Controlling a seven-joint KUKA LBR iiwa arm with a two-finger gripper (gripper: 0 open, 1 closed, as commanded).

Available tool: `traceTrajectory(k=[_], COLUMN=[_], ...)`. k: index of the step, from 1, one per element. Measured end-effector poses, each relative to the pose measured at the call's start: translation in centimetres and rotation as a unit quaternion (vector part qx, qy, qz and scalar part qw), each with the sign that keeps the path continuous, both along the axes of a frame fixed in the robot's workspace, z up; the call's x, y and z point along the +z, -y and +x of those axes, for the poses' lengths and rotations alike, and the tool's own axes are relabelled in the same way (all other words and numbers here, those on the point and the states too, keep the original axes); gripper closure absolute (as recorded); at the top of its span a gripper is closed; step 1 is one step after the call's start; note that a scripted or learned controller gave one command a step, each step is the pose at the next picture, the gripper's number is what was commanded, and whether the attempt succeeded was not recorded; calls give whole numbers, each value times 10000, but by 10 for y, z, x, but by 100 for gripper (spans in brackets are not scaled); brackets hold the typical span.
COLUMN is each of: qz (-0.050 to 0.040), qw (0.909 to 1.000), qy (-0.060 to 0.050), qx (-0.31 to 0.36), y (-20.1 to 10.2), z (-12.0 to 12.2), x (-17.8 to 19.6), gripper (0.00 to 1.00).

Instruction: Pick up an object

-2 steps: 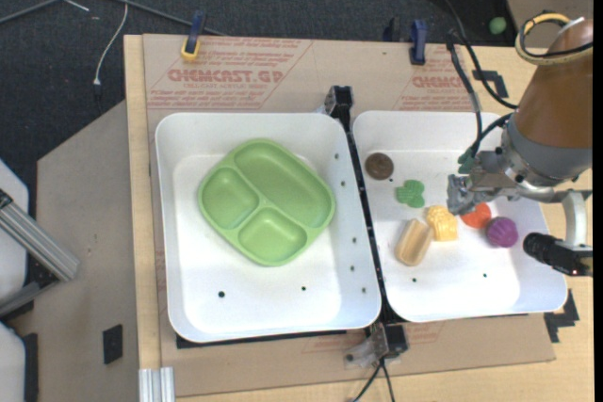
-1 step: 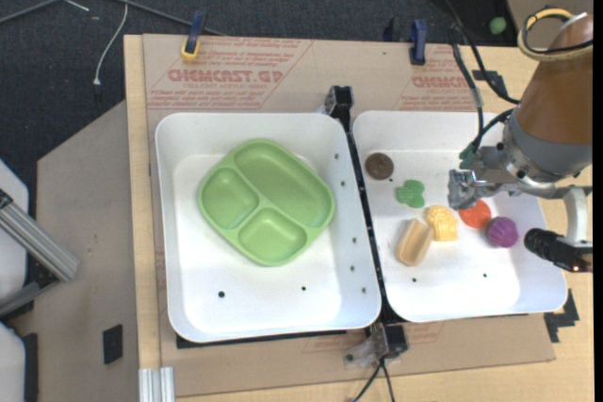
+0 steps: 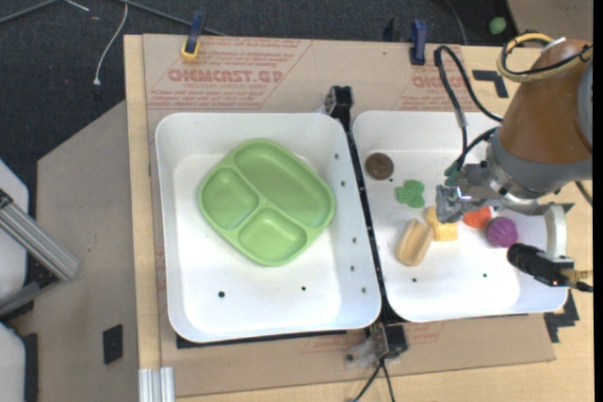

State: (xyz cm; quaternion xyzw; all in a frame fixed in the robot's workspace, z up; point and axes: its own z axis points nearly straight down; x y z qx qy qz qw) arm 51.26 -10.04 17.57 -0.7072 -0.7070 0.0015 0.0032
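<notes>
Two white bins on a bench, green divided plate (image 3: 267, 201) in the left bin (image 3: 179, 231), gripper (image 3: 454, 201) low in the right bin (image 3: 452, 292) over a yellow toy (image 3: 441, 227), tan bread-like piece (image 3: 413, 242) beside it, finger spread impossible to tell.

A green divided plate (image 3: 267, 201) lay in the left bin (image 3: 179, 231). In the right bin (image 3: 452, 297) the pincer (image 3: 454, 201) hung over a yellow piece (image 3: 441, 229), beside a tan block (image 3: 414, 242), green toy (image 3: 410, 194), brown disc (image 3: 379, 166) and what looked like a purple ball (image 3: 501, 231).
</notes>
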Motion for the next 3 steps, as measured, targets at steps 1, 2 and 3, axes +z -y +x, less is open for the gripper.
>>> traceTrajectory(k=[1,2,3], qz=[2,-17,-10], qw=[10000,10000,10000], qy=[-2,67,44], qx=[-6,3,-8], y=[6,6,6], z=[5,7,6], x=[-47,-74,-67], gripper=[0,0,100])
